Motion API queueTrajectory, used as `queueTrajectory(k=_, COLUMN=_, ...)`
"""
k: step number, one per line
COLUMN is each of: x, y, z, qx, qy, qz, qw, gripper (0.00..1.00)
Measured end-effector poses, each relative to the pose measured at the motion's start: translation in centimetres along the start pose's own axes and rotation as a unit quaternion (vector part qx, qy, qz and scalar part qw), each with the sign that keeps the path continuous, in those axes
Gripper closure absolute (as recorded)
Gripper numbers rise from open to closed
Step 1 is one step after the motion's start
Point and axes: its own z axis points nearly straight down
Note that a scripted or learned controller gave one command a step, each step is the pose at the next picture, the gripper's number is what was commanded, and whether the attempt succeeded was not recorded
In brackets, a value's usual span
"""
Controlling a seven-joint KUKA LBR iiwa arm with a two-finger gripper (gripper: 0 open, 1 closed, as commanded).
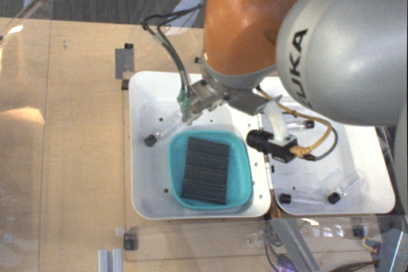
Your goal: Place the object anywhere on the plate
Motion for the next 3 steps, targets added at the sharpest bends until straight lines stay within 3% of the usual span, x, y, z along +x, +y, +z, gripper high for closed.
queueTrajectory(k=1, x=-3.9, y=3.9, z=-6.4, qx=-0.003, qy=-0.002, qz=-0.073, qw=0.9973, gripper=1.0)
queueTrajectory(k=2, x=1.8, y=1.2, z=-3.1, qx=0.0, qy=0.0, qz=-0.071, qw=0.9975, gripper=1.0)
queueTrajectory(k=3, x=3.8, y=-0.4, z=16.2, qx=0.001, qy=0.001, qz=-0.13, qw=0.9916, gripper=1.0)
